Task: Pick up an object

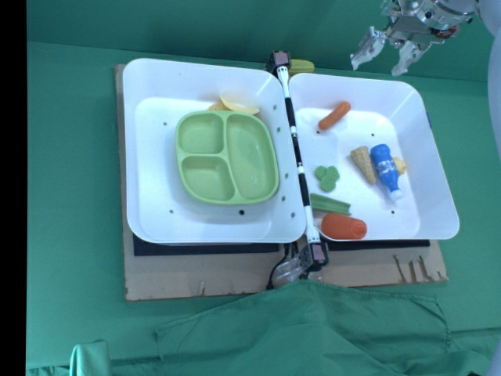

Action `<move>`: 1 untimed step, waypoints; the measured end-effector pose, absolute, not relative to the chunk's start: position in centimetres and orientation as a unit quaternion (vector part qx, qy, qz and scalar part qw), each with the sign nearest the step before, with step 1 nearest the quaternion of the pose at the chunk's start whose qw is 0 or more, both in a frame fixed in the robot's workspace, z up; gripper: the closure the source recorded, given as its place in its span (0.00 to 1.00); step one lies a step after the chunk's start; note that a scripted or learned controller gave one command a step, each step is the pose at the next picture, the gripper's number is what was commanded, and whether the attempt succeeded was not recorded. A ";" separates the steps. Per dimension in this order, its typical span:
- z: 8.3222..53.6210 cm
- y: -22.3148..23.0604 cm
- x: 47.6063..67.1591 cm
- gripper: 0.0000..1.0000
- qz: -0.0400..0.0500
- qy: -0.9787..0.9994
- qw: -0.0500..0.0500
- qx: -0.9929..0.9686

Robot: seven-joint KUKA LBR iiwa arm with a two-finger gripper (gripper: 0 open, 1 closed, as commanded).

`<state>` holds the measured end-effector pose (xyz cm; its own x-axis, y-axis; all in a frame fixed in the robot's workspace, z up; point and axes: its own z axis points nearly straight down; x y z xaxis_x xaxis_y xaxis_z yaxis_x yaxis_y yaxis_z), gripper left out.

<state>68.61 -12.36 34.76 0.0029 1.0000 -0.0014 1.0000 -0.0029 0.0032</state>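
We find gripper (389,53) fingers apart, nothing held, above right bin's (438,178) far rim; nearest item, sausage (334,115), lies down-left, long axis diagonal.

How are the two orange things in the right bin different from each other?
The sausage is thin and slightly curved, while the carrot is fat and stubby. The sausage lies at a slant near the bin's far side; the carrot lies almost level at the near edge. The carrot sits close beside a green celery stick, but the sausage lies alone. Both are orange-red toy foods lying flat in the right bin.
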 end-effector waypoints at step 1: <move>26.4 -14.1 63.0 0.00 -0.003 0.705 -0.002 0.710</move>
<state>62.98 -14.11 26.41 0.0071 1.0000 -0.0012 1.0000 -0.0071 -0.0059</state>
